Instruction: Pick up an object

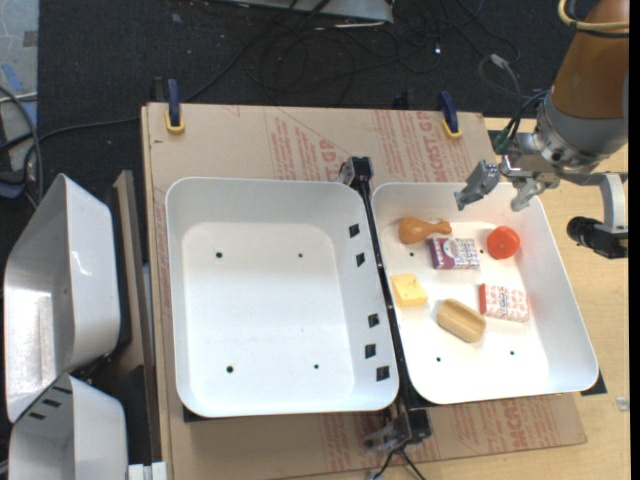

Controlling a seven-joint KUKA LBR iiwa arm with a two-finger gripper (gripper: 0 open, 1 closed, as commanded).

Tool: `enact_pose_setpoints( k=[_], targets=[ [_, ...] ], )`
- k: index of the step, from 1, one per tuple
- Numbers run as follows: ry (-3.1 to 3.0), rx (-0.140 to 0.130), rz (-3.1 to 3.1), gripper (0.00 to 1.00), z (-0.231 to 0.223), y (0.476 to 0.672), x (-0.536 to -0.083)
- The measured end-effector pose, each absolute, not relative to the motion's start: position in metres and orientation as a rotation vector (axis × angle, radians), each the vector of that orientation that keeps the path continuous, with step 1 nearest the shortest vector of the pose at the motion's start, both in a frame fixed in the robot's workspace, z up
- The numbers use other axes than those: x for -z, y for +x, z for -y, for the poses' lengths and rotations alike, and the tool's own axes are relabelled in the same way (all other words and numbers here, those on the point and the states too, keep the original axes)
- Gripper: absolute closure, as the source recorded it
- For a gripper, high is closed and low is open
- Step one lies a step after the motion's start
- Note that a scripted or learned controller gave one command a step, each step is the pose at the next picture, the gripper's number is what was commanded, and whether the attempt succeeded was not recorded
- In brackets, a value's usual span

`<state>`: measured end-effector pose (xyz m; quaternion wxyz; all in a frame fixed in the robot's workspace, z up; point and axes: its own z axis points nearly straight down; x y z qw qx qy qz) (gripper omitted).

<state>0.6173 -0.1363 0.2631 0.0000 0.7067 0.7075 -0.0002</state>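
Claw (498,189) spread above glossy bin (560,358) holding rounded bread roll (460,321).

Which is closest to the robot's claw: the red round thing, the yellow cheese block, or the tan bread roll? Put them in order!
Seen from the camera above, measured from the gripper over the right bin's far edge:
1. The red round tomato-like toy, just below the gripper, on the bin's right side.
2. The yellow cheese-like block, near the bin's left wall.
3. The tan bread-roll toy, lower down towards the bin's middle.
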Motion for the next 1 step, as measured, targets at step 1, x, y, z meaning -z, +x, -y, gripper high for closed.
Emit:
enact_pose_setpoints(
  k=[1],
  targets=[
    [2.213, -0.009, -2.216, 0.00, 0.1254, 0.6284, -0.1071]
  ],
)
